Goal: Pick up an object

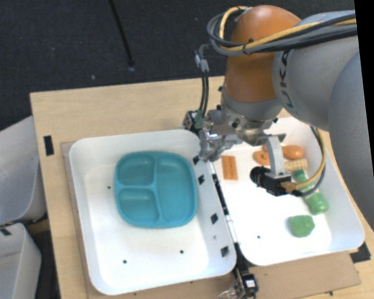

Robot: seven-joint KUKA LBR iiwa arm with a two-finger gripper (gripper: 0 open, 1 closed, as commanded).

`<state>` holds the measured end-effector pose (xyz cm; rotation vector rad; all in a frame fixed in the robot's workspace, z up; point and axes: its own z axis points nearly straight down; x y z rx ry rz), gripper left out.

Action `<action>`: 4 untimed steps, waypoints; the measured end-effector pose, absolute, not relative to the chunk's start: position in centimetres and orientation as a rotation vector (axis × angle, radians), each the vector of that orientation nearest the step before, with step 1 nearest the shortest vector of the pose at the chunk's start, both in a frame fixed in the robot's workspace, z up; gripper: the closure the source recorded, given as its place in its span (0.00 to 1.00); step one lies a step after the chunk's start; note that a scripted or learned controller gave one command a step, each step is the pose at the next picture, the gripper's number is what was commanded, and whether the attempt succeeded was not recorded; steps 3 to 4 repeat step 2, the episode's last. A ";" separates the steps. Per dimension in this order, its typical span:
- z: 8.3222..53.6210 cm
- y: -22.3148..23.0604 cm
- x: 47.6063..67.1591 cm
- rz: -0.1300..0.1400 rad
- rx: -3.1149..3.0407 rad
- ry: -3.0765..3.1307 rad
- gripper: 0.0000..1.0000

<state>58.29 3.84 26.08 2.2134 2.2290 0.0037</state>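
My gripper (207, 147) hangs low over the rim between the two bins, near their far end. Just to its right, a small orange block (229, 167) lies in the right bin (279, 252), apart from the gripper. Farther right lie an orange-brown rounded piece (293, 151) and a tan piece (297, 164). A green lump (301, 225) and a second green piece (317, 203) lie toward the near right of that bin. Nothing shows in the gripper's grasp. The arm's grey and orange wrist covers the far part of the right bin.
A teal divided plate (156, 188) lies in the left bin (107, 268), toward its far right side. White floor shows around the plate and in the near left part of the right bin. The bins sit on a wooden bench (49, 114).
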 end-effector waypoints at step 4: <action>26.3 8.3 59.3 0.000 2.218 2.225 0.00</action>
